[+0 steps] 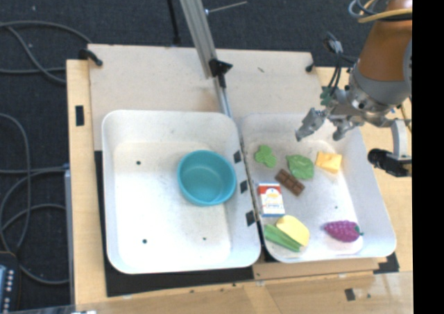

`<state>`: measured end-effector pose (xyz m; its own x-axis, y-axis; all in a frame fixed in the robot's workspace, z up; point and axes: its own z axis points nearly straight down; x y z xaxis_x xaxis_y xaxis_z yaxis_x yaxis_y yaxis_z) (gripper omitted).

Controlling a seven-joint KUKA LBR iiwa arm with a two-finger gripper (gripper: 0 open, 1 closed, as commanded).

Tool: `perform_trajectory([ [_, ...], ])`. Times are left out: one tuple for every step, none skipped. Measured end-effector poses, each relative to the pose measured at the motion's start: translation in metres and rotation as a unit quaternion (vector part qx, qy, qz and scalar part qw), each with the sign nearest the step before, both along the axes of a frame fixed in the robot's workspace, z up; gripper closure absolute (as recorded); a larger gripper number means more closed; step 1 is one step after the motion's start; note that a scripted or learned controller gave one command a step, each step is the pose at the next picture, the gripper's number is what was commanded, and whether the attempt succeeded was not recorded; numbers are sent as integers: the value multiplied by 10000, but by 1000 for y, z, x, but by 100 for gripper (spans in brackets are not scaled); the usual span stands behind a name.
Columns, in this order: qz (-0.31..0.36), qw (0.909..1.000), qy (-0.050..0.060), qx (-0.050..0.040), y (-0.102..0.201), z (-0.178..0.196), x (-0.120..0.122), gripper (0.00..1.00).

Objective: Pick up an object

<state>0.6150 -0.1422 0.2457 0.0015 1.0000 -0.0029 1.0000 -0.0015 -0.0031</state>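
Observation:
My gripper [325,129] hangs open over the far right part of the right bin [374,202], with nothing between its fingers. Just below it lies a yellow cheese wedge [329,161]. Further left in that bin are a green leafy piece [300,166], a smaller green piece [265,156], and a brown chocolate bar [290,181]. Toward the front lie a small red and white carton [271,199], a corn cob with green husk [288,232] and a purple grape bunch [342,230].
A blue bowl [206,177] sits in the left bin [125,188], near its right side. A slanted metal pole [200,28] rises from the bench behind the bins. Cables lie on the dark floor at left.

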Motion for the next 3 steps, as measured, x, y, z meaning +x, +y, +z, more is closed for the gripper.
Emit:
perform_trajectory([
  [2,10000,12,3,-3,-63,-5,0],
  [-2,10000,3,0,-9,-106,-3,0],
  [-18,10000,-34,7,-9,-92,-1,100],
])
